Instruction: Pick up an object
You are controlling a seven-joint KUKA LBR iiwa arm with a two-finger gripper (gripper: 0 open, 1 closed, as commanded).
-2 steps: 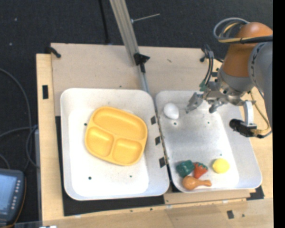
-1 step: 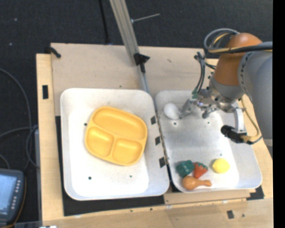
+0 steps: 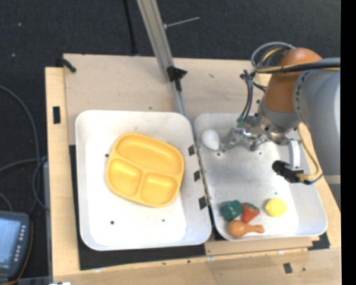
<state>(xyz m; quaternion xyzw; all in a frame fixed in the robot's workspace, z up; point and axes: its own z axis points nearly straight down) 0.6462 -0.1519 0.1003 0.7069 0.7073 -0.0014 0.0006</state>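
Note:
My gripper [image 3: 234, 140] hangs over the upper left part of the right bin [image 3: 311, 218], below the arm's orange band. Just to its left a white egg-shaped object [image 3: 210, 139] lies in that bin's top left corner, close to the gripper but apart from it as far as I can see. Along the bin's near edge lie a green object [image 3: 229, 209], a small red piece [image 3: 250, 210], an orange drumstick-shaped toy [image 3: 247, 229] and a yellow ball [image 3: 276, 207].
The left bin [image 3: 95, 218] holds a yellow divided plate [image 3: 145, 169]. A slanted metal pole [image 3: 160, 40] rises from behind the bins near their shared edge. Black cable loops hang by the wrist at the right bin's right side.

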